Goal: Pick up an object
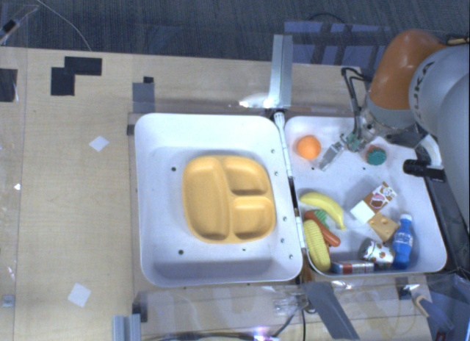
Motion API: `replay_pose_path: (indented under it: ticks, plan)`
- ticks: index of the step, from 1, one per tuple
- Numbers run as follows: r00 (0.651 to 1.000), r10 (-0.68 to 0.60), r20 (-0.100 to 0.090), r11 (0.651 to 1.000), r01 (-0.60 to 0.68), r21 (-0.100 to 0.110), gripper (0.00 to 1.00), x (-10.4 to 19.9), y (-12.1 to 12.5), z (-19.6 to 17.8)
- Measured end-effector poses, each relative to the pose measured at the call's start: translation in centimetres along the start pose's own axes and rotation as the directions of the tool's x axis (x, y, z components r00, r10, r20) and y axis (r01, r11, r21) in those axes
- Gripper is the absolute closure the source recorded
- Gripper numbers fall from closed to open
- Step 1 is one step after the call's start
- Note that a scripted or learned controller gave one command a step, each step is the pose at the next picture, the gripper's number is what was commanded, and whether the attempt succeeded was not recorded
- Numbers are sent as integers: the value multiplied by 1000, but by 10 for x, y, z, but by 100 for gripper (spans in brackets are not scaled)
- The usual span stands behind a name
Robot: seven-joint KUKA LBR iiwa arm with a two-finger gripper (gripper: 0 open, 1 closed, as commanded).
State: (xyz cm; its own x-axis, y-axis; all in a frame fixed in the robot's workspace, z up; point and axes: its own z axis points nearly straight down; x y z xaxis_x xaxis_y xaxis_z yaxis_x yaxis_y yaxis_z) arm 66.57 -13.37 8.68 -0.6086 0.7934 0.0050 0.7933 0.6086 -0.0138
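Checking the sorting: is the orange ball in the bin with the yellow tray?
No, the orange ball lies in the right bin, not beside the yellow tray.

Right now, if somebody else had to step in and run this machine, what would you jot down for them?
Gripper: low in the right bin, beside the orange ball; nothing seen between its fingers.
Right bin things: teal item, banana, corn cob, carrot, small boxes, blue bottle, can.
Left bin: yellow divided tray.
Done: nothing lifted yet.
Left: grasp one object and raise it.
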Motion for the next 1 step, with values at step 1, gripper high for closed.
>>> replay_pose_path:
  ticks: [1]
  plan:
    - [999, -33, 11, 999, 33, -18, 0, -9, -26, 0]
